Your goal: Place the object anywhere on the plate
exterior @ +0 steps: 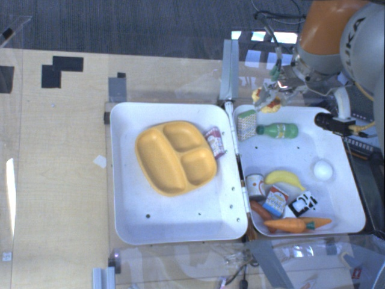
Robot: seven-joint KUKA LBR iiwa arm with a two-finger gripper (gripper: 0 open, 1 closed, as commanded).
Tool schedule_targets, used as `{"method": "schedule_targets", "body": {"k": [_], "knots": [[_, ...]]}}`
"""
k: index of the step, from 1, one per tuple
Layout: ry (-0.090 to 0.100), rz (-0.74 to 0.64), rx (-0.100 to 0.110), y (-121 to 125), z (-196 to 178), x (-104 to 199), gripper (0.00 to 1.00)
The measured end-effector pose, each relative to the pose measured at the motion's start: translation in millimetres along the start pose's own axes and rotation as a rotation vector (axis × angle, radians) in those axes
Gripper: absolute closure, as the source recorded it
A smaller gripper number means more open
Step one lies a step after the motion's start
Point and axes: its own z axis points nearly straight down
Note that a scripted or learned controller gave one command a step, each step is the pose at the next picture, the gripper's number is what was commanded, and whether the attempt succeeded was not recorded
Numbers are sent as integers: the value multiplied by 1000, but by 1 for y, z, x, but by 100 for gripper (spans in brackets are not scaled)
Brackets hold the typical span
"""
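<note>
A yellow divided plate [175, 157] lies in the middle of the left bin [174, 221]. My gripper [272, 93] hangs over the back rim of the right bin [343, 161], far right of the plate. It is shut on a small yellow and red item [267, 101], which sits lifted at the fingertips above the bin's rim. A red and white packet [215, 142] lies against the plate's right edge.
The right bin holds a green bottle [278, 130], a pale green box [246, 125], a white ball [323, 170], a banana [284, 178], a can [255, 185], a small carton [275, 200], a black and white cube [302, 204] and a carrot [295, 224]. A grey post [227, 71] stands behind the bins.
</note>
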Motion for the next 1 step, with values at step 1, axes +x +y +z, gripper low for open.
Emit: {"method": "schedule_targets", "body": {"k": [1], "knots": [[2,-302,0,-11,30,79,100]]}}
